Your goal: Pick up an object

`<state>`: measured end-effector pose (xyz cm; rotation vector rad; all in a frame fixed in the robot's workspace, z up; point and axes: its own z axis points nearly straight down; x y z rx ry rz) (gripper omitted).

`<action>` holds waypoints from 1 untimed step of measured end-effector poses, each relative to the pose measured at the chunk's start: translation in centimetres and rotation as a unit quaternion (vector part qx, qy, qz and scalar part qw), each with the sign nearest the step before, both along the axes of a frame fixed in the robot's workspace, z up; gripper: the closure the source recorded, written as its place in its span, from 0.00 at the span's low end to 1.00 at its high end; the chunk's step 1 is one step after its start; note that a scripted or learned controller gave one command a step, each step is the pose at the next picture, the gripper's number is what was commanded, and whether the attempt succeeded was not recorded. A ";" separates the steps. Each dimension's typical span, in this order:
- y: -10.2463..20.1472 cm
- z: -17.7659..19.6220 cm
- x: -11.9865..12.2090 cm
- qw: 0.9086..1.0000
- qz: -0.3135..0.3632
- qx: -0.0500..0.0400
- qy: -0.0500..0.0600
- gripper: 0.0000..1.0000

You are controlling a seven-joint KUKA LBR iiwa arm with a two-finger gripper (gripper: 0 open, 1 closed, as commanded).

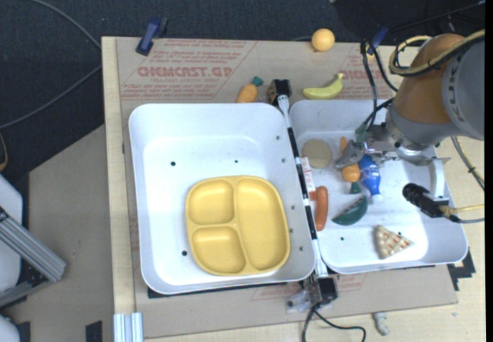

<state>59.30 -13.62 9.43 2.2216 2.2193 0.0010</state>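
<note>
One yellow tray (237, 224) fills the left bin (146, 132); claw (360, 154) grip state unclear.

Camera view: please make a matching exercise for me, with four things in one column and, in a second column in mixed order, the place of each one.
Things:
1. yellow divided plate
2. banana
3. pizza slice
4. orange ball

Places:
A. on the board just behind the right bin
B. in the left bin
C. at the far edge of the board, behind both bins
D. in the near corner of the right bin

Pairs: 1-B, 2-A, 3-D, 4-C
</note>
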 end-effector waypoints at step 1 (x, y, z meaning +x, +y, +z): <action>8.4 11.1 -1.8 1.000 0.002 0.001 -0.001 1.00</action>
